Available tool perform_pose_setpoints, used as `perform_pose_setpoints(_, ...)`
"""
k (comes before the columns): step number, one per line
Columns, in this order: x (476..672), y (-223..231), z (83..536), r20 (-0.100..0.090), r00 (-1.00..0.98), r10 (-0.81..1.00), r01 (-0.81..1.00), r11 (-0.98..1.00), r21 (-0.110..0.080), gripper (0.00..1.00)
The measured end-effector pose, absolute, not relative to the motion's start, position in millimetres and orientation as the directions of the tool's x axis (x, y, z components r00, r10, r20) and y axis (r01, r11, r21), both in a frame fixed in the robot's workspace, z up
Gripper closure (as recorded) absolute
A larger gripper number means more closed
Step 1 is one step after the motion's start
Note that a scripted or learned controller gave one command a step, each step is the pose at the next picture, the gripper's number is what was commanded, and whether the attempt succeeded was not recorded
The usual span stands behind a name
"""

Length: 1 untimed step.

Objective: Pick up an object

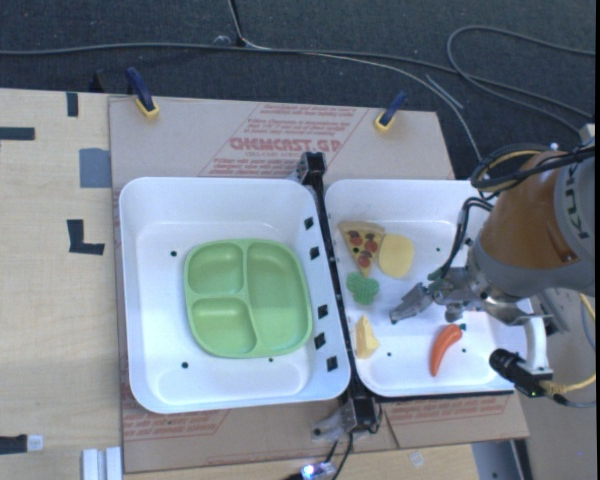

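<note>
Several toy foods lie in the right bin (pixel 480 376). A pizza slice (pixel 362 244) sits next to a pale yellow piece (pixel 397 255) at the back. A green leafy piece (pixel 362 288) and a yellow wedge (pixel 365 338) lie along the left wall. An orange-red pepper (pixel 442 349) rests near the front. My gripper (pixel 423 313) hangs over the middle of this bin, just above and left of the pepper. It is open, with nothing between its fingers. The arm (pixel 525 233) comes in from the right.
The left bin (pixel 155 368) holds a green divided plate (pixel 248 298). A black divider (pixel 325 268) runs between the two bins. Both stand on a cardboard sheet (pixel 280 133) held by two clamps. Cables trail across the dark floor behind.
</note>
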State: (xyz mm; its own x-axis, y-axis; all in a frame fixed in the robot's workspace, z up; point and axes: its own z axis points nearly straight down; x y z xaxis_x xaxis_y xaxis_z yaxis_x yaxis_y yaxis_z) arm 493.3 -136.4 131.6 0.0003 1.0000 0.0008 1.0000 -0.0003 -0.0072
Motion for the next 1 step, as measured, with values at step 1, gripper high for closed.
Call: perform_pose_setpoints(1,493.2,-136.2,82.5,-0.002,-0.001,1.000,1.000,0.001,-0.001,0.00)
